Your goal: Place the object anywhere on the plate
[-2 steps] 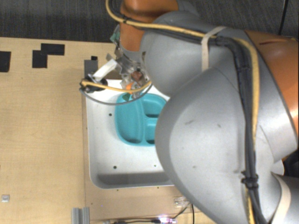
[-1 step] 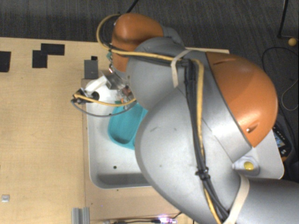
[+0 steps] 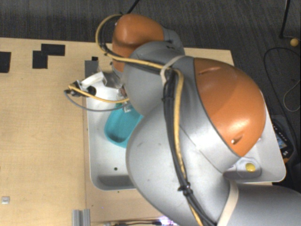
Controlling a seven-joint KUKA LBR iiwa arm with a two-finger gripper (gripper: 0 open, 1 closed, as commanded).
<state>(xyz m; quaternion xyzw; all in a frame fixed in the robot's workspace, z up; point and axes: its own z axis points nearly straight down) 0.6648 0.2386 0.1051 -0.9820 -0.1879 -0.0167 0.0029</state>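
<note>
The grey arm [image 3: 160, 173] is lying across most of the view from the right. Its large orange cap [image 3: 230, 107] is sitting nearest the camera, and a smaller orange band [image 3: 136, 32] is showing further along, above the wrist. The wrist is pointing down over the upper part of a white bin [image 3: 96, 173], and the gripper [image 3: 121, 97] is hanging there, low over the bin and just beside the upper edge of a teal plate [image 3: 117, 128]. The arm's bulk is hiding most of the gripper, so I cannot tell whether it is apart, together or clamped on anything. The plate is resting flat on the bin's floor, toward the bin's middle, with its right part passing under the arm. Where the object is lying I cannot tell, since the arm is covering much of the bin. A bare stretch of the bin's floor is showing below the plate, marked by a few small dark specks [image 3: 115, 169]. The bin is sitting in a tan bench [image 3: 37, 135], which is carrying black block-shaped marks [image 3: 47, 55] near its far left edge. Dark carpet [image 3: 211, 18] is lying beyond the bench.
</note>
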